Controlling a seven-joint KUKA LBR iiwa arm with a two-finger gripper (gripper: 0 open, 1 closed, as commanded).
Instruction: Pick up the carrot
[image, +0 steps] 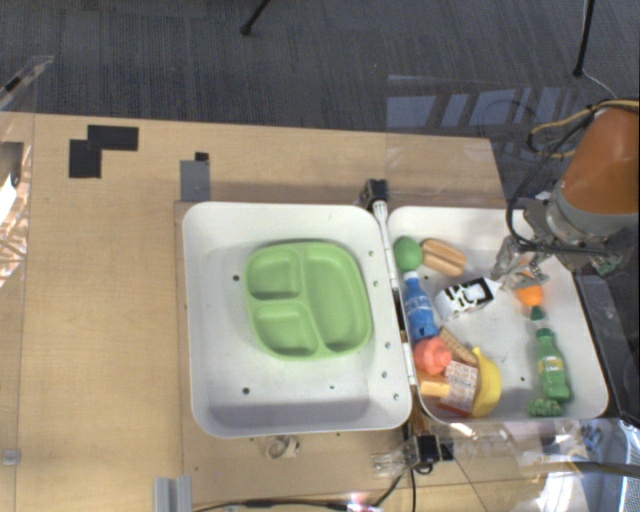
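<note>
The carrot is a small orange piece with a green top. It lies in the right bin, near the bin's right wall. My gripper hangs just above and a little behind the carrot, under the grey wrist and orange band. Its fingers are spread apart with nothing between them, and their tips stand slightly left of and above the carrot, apart from it.
In the right bin are a green bottle, a black-and-white object, a blue bottle, a green ball, a bun, a banana and a red fruit. A green divided plate sits in the left bin.
</note>
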